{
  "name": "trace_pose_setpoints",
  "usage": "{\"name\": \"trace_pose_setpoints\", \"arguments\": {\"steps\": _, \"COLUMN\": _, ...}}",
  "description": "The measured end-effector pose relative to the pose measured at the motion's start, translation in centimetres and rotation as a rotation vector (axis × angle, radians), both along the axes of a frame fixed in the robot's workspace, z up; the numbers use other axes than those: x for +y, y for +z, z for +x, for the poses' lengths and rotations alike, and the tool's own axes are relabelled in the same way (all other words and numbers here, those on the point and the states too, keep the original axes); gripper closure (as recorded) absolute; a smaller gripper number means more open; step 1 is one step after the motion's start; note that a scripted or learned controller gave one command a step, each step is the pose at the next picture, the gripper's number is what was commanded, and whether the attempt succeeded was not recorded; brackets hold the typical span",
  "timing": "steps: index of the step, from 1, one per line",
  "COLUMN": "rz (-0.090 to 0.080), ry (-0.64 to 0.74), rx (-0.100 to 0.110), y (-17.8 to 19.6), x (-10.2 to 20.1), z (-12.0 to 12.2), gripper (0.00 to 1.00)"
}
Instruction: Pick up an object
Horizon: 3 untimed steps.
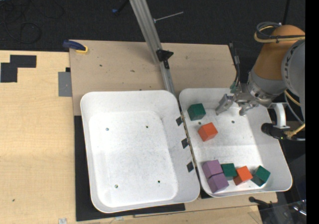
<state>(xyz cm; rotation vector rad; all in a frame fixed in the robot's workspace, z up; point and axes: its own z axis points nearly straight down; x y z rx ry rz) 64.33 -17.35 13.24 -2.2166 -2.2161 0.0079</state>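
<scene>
The right bin (pixel 271 145) holds several blocks. A green block (pixel 196 111) lies near its back left, with an orange block (pixel 208 131) just in front of it. Along the front edge sit a purple block (pixel 215 175), a small green block (pixel 229 170), an orange block (pixel 243 174) and another green block (pixel 260 175). My gripper (pixel 234 107) hangs over the back of the right bin, right of the green block, fingers spread open with nothing between them.
The left bin (pixel 130 148) lies beside the right one, joined by black clips. A slanted aluminium rail (pixel 148 27) rises behind the bins. A blue and yellow clamp (pixel 75 46) sits at the bench's back left corner.
</scene>
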Motion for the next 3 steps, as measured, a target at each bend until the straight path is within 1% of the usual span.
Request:
{"name": "trace_pose_setpoints", "arguments": {"steps": 1, "rz": -0.001, "ry": 0.0, "rx": -0.005, "y": -4.4, "x": 0.1, "z": 0.0, "gripper": 0.0}}
{"name": "trace_pose_setpoints", "arguments": {"steps": 2, "rz": -0.001, "ry": 0.0, "rx": -0.007, "y": -3.2, "x": 0.1, "z": 0.0, "gripper": 1.0}}
{"name": "trace_pose_setpoints", "arguments": {"steps": 3, "rz": -0.003, "ry": -0.002, "rx": -0.013, "y": 3.2, "x": -0.1, "z": 0.0, "gripper": 1.0}}
